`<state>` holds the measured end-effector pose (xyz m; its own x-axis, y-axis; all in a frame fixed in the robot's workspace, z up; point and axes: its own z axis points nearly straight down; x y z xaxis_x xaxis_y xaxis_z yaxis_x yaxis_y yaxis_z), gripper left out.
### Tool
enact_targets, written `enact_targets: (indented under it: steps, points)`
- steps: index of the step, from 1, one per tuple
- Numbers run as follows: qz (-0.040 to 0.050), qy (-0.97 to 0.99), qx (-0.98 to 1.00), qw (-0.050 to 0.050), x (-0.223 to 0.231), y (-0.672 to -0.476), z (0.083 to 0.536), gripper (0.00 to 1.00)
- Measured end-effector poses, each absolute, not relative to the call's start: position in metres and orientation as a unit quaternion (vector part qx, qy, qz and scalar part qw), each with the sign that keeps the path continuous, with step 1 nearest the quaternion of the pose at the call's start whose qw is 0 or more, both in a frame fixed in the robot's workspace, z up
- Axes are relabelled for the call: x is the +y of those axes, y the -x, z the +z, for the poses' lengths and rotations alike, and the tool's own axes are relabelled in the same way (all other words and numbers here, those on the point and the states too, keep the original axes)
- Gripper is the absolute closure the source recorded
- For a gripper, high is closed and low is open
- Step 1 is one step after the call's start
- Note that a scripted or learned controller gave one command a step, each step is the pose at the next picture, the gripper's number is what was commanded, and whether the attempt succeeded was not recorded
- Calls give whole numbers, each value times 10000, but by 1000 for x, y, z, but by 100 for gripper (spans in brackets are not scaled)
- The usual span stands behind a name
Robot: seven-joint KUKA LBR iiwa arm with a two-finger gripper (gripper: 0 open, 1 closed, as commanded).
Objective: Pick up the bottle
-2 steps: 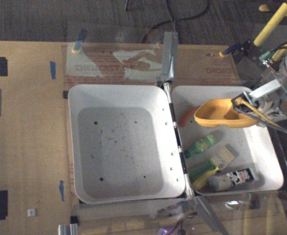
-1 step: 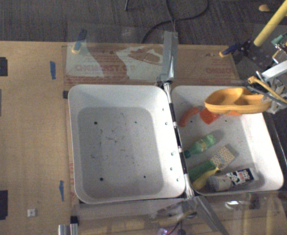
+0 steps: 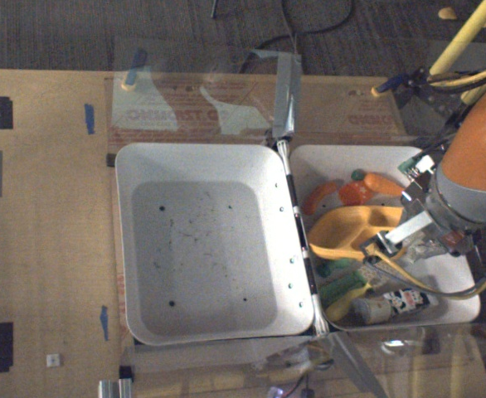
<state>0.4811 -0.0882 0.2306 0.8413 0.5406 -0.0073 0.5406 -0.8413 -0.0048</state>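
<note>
The bottle (image 3: pixel 390 305) lies on its side against the front wall of the right bin (image 3: pixel 334 160). It is small and pale, with a grey end to the left and a white label with black print. My gripper (image 3: pixel 396 251) hangs over the middle of the right bin, just behind the bottle and over the edge of a yellow bowl-like thing (image 3: pixel 351 229). The grey wrist and the orange band (image 3: pixel 479 152) hide the bin's right side. Nothing shows in the gripper's grasp.
In the right bin, orange carrot-like pieces (image 3: pixel 363 191) lie at the back and green pieces (image 3: pixel 342 287) and a yellow piece (image 3: pixel 342 307) sit left of the bottle. The left bin (image 3: pixel 135 168) holds only specks. A metal divider (image 3: pixel 297 247) separates the bins.
</note>
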Motion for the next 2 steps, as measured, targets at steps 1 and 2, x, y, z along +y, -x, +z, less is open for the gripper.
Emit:
enact_targets:
  steps: [1, 2]
  points:
    - [48, 9947, -1026, 7, -84, -479, 324, 100]
    - [35, 9751, -2219, 5, -16, -478, 233, 100]
